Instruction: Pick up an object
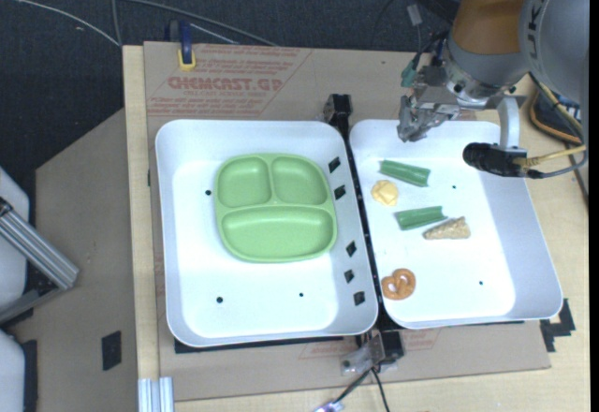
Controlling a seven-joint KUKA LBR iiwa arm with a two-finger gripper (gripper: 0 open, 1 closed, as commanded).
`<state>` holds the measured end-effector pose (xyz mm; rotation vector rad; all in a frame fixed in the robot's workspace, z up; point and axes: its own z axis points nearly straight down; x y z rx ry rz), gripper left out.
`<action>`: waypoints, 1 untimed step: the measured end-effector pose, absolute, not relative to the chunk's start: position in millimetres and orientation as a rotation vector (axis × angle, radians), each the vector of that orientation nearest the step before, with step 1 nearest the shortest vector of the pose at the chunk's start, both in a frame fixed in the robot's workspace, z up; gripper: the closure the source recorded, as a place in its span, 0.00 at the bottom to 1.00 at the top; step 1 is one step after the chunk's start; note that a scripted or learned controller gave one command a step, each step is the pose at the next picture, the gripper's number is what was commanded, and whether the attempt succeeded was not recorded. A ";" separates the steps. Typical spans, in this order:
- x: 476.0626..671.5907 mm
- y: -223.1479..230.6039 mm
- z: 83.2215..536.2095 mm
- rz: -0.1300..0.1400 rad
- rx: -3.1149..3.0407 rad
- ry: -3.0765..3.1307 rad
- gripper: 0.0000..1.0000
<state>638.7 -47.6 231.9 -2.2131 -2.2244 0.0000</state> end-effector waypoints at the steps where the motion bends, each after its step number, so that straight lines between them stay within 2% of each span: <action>1: 641.1 1.8 221.0 0.001 -2.212 -2.224 1.00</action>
